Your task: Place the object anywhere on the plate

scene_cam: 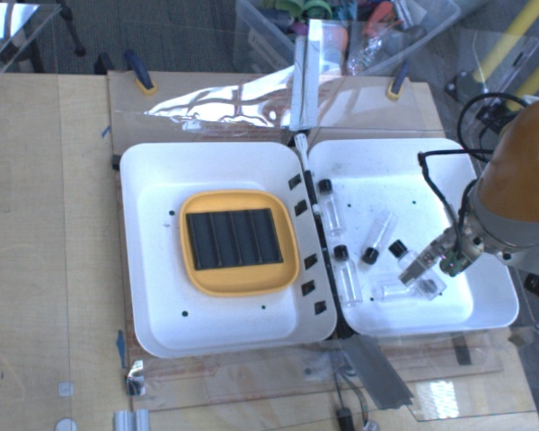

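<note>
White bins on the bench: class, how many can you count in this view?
2. The left bin holds the yellow plate. The right bin, directly beside it, has the gripper among small clear vials. No further bin seems hidden.

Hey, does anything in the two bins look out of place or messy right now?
The clear vials with black caps lie scattered at different angles in the right bin. Two more vials lie along the divider. The yellow plate sits squarely in the left bin, holding a dark ribbed insert.
</note>
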